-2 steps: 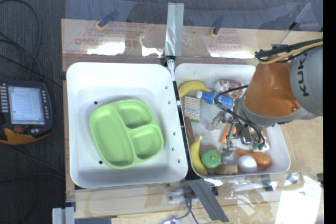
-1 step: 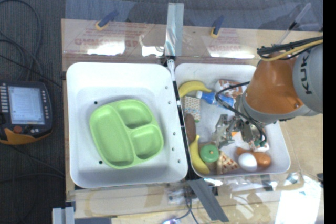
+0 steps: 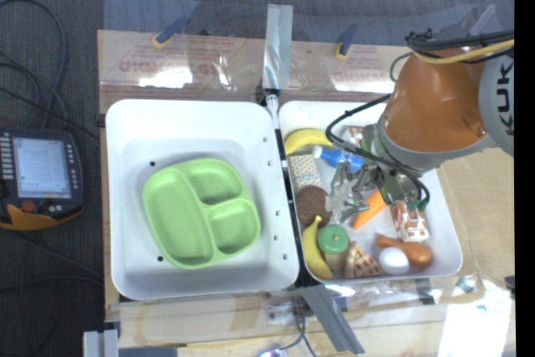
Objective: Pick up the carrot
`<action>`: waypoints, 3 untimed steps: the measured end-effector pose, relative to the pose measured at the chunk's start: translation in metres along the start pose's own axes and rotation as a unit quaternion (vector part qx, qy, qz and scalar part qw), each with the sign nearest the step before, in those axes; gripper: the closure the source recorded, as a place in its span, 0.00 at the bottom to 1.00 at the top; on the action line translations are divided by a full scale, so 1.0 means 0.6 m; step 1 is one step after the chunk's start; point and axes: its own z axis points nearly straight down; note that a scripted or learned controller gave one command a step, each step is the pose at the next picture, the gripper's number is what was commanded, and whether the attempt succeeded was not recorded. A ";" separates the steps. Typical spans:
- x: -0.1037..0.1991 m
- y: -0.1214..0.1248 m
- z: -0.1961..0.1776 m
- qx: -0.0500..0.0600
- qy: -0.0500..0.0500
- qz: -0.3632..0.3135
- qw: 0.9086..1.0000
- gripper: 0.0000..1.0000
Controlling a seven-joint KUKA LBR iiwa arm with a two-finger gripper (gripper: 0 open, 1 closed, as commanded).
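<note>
Jaws (image 3: pixel 355 190): cannot tell whether spread or closed; the metal parts blur together low in the right bin (image 3: pixel 447 251). Carrot (image 3: pixel 369 211) lies just beside them, slanted, among clutter: bananas (image 3: pixel 311 251), green-lidded jar (image 3: pixel 333 241), egg (image 3: pixel 394 261). Left bin (image 3: pixel 125 130) holds a green divided plate (image 3: pixel 201 213).

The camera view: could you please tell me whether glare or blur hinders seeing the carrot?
Camera view: soft overall, evenly lit; glare sits on the clear tape behind the bins; the carrot reads clearly orange, partly covered by the tool, whose metal parts blur together.
</note>
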 end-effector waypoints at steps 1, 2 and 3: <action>0.000 0.000 -0.011 0.000 0.002 0.001 1.000 1.00; -0.003 0.000 -0.027 0.001 0.000 0.000 1.000 1.00; -0.013 -0.060 -0.032 -0.001 0.003 -0.225 0.974 1.00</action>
